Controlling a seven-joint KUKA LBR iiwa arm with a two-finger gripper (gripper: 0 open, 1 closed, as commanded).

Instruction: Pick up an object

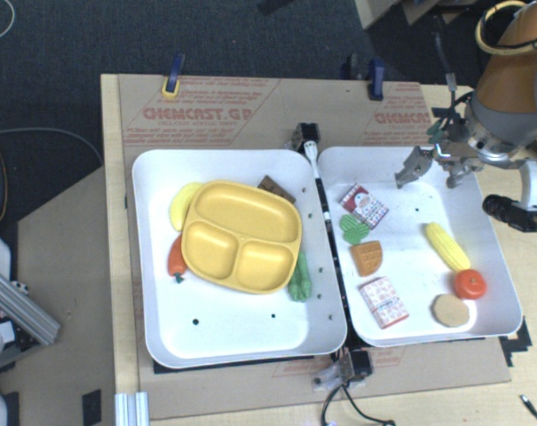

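Tool (434, 169) hovers well above the corn (446, 246).

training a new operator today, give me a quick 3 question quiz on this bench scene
1. True or false: the yellow divided tray lies in the right bin.
2. Which item sits nearest the red tomato? A) the corn cob B) the green leaf C) the small carton
3. Fill in: the gripper hovers over the ___ bin.

Key
1. False: it lies in the left bin.
2. A
3. right
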